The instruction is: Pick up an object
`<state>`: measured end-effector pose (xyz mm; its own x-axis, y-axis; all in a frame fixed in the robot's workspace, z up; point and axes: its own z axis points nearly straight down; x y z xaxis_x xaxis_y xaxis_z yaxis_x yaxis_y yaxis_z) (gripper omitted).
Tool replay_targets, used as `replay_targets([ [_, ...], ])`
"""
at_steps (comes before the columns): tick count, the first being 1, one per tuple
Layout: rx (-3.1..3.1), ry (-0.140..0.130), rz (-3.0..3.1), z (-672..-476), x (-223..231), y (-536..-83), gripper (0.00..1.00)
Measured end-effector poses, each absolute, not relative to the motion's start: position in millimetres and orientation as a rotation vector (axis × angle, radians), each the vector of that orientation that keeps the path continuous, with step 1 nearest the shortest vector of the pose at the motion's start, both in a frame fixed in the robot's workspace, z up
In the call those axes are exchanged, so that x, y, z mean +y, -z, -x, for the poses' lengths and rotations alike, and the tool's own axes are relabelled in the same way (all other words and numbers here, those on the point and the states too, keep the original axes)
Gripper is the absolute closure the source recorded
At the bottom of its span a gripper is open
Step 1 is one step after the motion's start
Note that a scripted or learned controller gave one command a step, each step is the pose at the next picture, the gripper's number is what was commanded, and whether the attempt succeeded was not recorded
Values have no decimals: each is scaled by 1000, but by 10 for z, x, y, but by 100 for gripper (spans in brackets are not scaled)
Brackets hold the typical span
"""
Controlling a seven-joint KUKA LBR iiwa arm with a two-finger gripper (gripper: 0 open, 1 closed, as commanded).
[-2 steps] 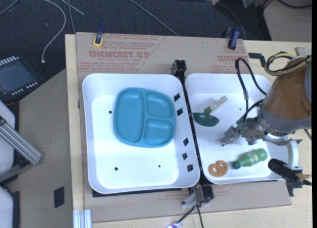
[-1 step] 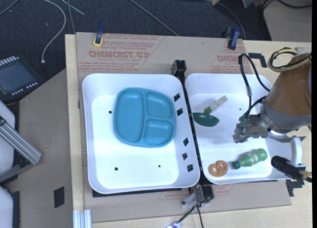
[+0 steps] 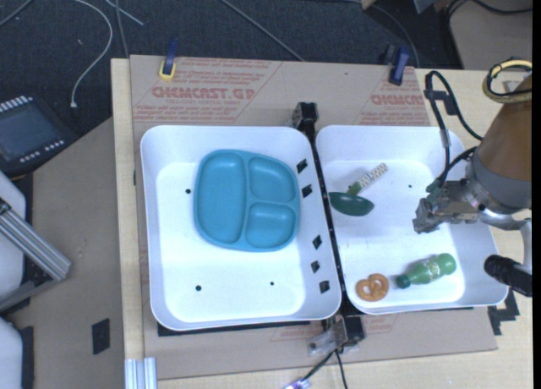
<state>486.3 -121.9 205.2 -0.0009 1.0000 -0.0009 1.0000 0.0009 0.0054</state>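
1. The tool (image 3: 429,215) is hovering in the right bin (image 3: 397,144); whether it is spread, I cannot tell.
2. Nothing is lifted: green bottle (image 3: 428,270), pretzel (image 3: 372,287) and spoon (image 3: 355,198) are lying there.

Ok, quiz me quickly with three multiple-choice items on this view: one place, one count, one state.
1. Where does the blue tray lie?
A. left bin
B. right bin
C. on the cardboard

2. How many things lie in the right bin?
A. one
B. three
C. six

3. How does the green bottle lie?
A. upright
B. on its side
C. between the tool's fingers

Key: 1 A, it sits inside the left bin. 2 B, spoon, pretzel, bottle. 3 B, it lies flat on the bin floor, apart from the tool.
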Motion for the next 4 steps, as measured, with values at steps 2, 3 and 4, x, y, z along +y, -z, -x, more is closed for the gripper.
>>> replay_targets([
  [2,2229,-5,-2214,-5181,-713,-2342,100],
  [3,2230,-5,-2213,-5377,-132,-2408,100],
  [4,2228,-4,-2215,-5525,332,-2462,100],
])
